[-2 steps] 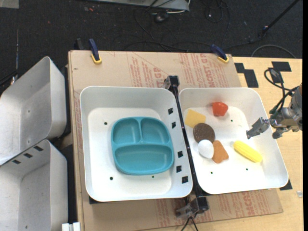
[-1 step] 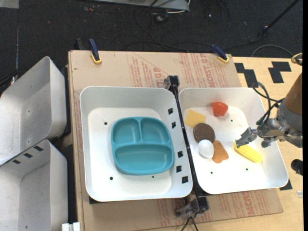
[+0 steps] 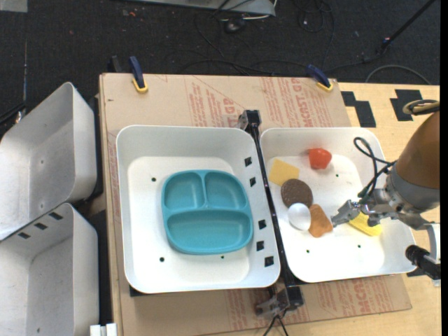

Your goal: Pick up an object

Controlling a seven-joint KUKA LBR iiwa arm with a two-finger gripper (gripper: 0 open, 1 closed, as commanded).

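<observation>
The arm comes in from the right edge of the camera view, and its gripper (image 3: 358, 212) hangs low over the right bin (image 3: 336, 268), towards that bin's right side. Whether the gripper is spread or pressed together cannot be told from this slant; nothing is seen pinched in it. A small yellow piece (image 3: 367, 226) lies on the bin floor right at the gripper, partly hidden by it, and whether the two touch cannot be told. Just to the left of the gripper, near but apart from it, lies an orange piece (image 3: 320, 220), and touching that on its left is a white ball (image 3: 299, 216). Above the ball, touching it, sits a dark brown round object (image 3: 297, 192), and above that a pale yellow wedge (image 3: 283, 171) lies near the bin's left wall. A red object (image 3: 319, 158) rests further up, well apart from the gripper. The left bin (image 3: 140, 257) holds a teal divided tray (image 3: 207, 211) lying flat in its middle. Both bins sit side by side on the table (image 3: 196, 100), a brown board.
</observation>
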